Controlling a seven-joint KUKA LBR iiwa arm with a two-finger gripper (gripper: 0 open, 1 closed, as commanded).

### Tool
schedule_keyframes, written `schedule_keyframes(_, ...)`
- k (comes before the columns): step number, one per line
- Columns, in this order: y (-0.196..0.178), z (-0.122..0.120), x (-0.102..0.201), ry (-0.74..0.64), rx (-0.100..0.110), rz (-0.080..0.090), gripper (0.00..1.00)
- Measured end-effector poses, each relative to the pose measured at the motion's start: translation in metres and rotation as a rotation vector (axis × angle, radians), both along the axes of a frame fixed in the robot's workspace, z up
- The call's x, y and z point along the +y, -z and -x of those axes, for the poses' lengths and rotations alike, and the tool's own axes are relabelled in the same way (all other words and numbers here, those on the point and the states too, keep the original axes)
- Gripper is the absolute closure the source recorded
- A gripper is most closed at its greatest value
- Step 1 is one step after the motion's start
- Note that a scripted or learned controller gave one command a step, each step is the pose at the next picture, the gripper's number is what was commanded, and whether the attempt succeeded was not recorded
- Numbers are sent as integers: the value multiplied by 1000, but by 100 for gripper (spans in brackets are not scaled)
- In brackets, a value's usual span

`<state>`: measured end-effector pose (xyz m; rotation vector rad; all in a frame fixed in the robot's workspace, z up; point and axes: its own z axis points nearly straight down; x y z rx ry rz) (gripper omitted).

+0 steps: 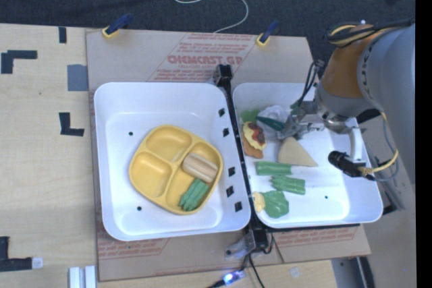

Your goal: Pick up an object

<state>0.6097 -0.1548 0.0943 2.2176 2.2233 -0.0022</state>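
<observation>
My fingers [291, 126] are down in the right bin [351, 209], at about ten o'clock of its floor, beside a crumpled white piece [275, 112]; whether they are spread or pressed together I cannot tell. A tan wedge [295, 154] lies just at six o'clock of them. Green pieces [280, 169] sit further toward six. In the left bin [115, 145], a yellow tray [158, 165] holds a tan block [201, 166] and green beans [194, 194].

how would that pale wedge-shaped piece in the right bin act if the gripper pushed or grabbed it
The pale wedge lies flat on the right bin floor, so it would probably slide rather than roll. Its sloping sides might slip from the gripper. It looks rigid and probably light.
</observation>
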Motion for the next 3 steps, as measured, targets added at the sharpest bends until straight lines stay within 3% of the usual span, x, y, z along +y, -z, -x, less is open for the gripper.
schedule_keyframes(2,-101,-8,9,1,-2,-2,100)
schedule_keyframes(3,-131,-9,10,1,0,-2,100)
